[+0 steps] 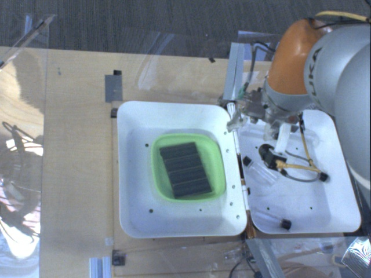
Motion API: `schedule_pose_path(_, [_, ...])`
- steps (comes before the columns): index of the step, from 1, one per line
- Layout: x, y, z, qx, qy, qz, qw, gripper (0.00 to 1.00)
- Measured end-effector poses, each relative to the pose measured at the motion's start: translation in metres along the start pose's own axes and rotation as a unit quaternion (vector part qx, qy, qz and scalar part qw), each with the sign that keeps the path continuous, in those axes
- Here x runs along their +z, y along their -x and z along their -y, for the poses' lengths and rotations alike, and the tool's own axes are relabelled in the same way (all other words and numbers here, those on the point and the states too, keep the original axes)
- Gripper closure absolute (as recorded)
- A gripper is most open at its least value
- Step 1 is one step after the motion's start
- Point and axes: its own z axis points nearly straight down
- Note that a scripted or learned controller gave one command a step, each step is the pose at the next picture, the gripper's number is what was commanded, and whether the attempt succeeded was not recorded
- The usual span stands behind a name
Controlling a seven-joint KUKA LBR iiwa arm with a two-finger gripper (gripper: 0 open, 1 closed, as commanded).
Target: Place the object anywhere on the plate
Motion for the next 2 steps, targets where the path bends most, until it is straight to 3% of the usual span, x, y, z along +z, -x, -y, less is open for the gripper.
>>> schedule_pose_path(1, [-0.006, 0.037, -0.033, -0.040, 0.002, 0.001, 0.9992, 0.00])
schedule_pose_path(2, [-0.018, 0.036, -0.035, -0.042, 0.005, 0.000, 0.9991, 1.00])
